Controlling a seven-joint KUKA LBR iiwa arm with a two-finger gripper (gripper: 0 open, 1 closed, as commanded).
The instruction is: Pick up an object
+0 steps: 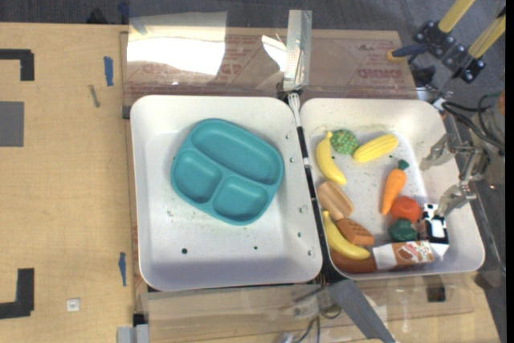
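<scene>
Surface (56,173) of tan board, bearing 2 white bins side by side. Left bin (161,253): 1 teal divided plate (228,170), open room all round it. Right bin (466,253): toy food crowded together — 2 bananas (328,161) (344,241), corn cob (376,147), carrot (393,187), hot dog (335,198), tomato (405,209), broccoli (344,141). Gripper (450,201) at that bin's right rim; jaws' state cannot be told. Nothing lifted; pick judged not yet made.

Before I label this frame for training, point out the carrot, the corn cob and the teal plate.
carrot (392,189): camera view, middle of its orange body.
corn cob (375,148): camera view, middle of the yellow cob.
teal plate (228,170): camera view, ridge between its compartments.
</scene>
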